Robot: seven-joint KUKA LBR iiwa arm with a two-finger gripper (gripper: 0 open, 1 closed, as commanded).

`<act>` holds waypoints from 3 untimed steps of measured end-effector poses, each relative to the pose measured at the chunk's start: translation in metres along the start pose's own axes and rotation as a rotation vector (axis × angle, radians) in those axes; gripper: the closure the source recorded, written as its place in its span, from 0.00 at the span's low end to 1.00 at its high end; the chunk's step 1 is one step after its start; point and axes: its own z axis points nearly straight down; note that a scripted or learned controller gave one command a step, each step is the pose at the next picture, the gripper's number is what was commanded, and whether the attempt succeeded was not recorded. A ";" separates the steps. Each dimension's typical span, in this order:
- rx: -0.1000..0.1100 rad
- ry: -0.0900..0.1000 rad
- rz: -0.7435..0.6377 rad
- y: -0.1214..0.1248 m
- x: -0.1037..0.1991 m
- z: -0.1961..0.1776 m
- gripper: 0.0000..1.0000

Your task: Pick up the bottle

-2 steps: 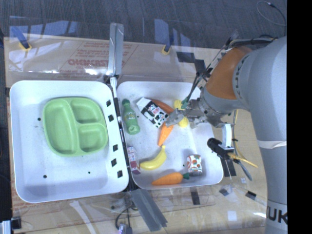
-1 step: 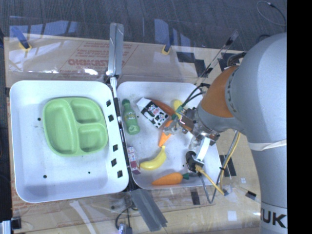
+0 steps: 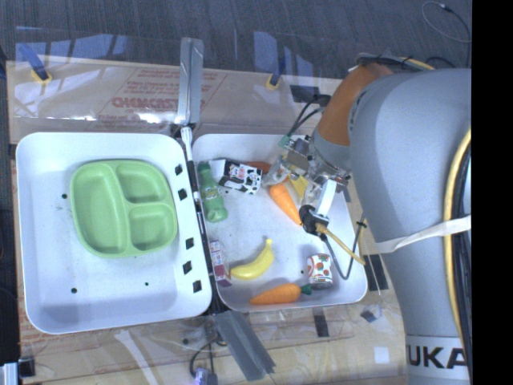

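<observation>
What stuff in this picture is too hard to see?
In the camera view:
- The yellow thing by the upper carrot is mostly hidden under the gripper, so there's no telling what it is.
- The right bin has its upper right corner covered by the grey arm.
- The small packet beside the banana has writing too tiny to read.

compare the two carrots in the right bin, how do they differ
Pose: the upper carrot lies on a steep slant; the lower carrot lies nearly level along the near wall.
Neighbours: the upper carrot sits by the cow-patterned carton; the lower carrot ends near the small can.
Stem: a green end shows on the lower carrot, none on the upper carrot.
Both are orange and lie in the right bin.
</observation>
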 end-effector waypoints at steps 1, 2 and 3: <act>0.005 -0.001 -0.012 -0.001 0.003 -0.009 1.00; -0.005 0.002 0.071 -0.002 -0.003 -0.180 1.00; -0.004 0.001 0.034 -0.003 -0.011 -0.345 1.00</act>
